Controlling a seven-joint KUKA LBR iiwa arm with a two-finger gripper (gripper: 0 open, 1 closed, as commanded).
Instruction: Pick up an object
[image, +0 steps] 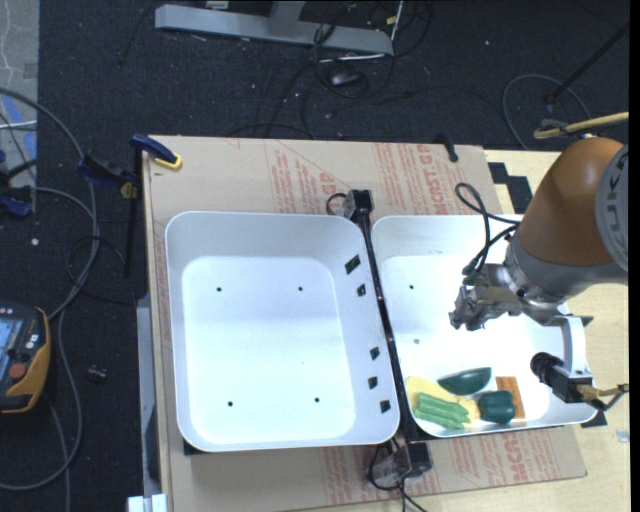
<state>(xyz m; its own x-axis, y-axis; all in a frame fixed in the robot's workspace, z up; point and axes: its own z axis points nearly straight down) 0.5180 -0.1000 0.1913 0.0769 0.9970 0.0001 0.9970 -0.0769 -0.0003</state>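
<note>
Green toys (442, 410) (clustered at the right bin's (430, 250) near edge) lie ungrasped; gripper (472, 308) hovers above, its state indiscernible.

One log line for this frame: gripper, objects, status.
gripper: over right bin, nothing seen held | objects: green pieces, dark green bowl-shaped piece, teal block clustered at near edge | left bin | status: pick not done

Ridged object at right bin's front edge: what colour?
Light green ridged object, clearest in the camera view.
</note>
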